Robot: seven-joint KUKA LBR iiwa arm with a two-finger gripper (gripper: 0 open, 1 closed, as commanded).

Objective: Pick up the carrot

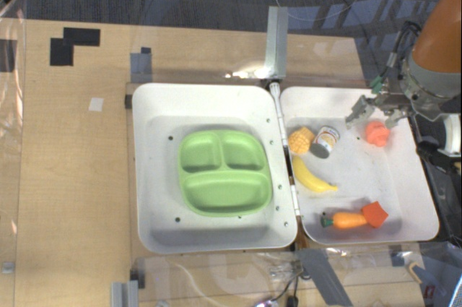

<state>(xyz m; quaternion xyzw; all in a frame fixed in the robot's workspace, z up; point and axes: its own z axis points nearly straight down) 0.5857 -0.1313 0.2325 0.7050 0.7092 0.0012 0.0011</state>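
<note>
- Nearest me, the carrot [345,220] lies on its side by the front edge of the right bin [419,186], green end pointing left, orange tip touching a red block [375,214]; I take the carrot as my landmark for everything else
- That block is my first worry: a grasp near the tip could catch it instead, or nudge both things and roll the carrot against the bin's front wall, where I judge the fingers would have little room
- Just behind the carrot and a little left lies a banana [313,178]; a descent that drifts back and left could land on it and push it onto the carrot
- Further behind the carrot, left, sit a yellow corn cob [301,141] and a small can [325,141], touching each other; they are well off the likely path, so I rate them a low risk
- Far behind the carrot and to its right, the gripper [377,110] hangs with its fingers spread apart and nothing between them, just above a pink toy [377,133]
- From there I'd say the biggest risk is closing on the pink toy, since the hand is well apart from the carrot and must come forward across the bin
- Well left of the carrot, the green tray [224,172] in the left bin [155,175] is out of the way
</note>
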